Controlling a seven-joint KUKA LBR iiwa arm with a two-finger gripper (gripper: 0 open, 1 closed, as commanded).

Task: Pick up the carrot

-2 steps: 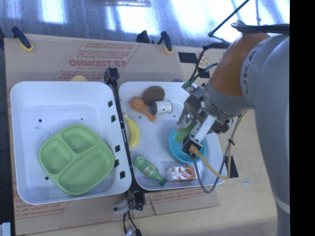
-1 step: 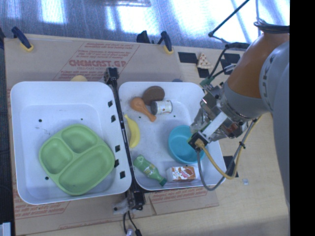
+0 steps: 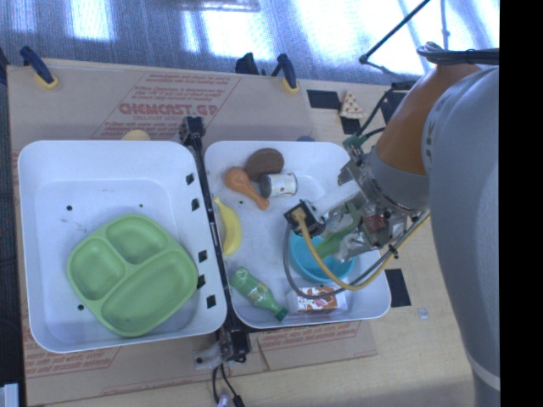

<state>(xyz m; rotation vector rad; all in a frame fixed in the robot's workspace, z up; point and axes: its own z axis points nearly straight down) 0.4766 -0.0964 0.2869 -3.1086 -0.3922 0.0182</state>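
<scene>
The carrot (image 3: 246, 186) is an orange piece with a rounded left end. It lies in the upper part of the right bin (image 3: 373, 299), just below a brown lump (image 3: 264, 161) and beside a small white can (image 3: 281, 182). My gripper (image 3: 327, 227) hangs over a blue bowl (image 3: 312, 264) in the right half of that bin, roughly a hand's width right of and below the carrot. Cables and the wrist body cover its tips. Nothing orange shows at the gripper.
A yellow banana (image 3: 229, 227) lies along the right bin's left wall. A green bottle (image 3: 256, 292) and a snack packet (image 3: 318, 299) rest near its front edge. A green divided plate (image 3: 131, 274) sits in the left bin (image 3: 42, 168).
</scene>
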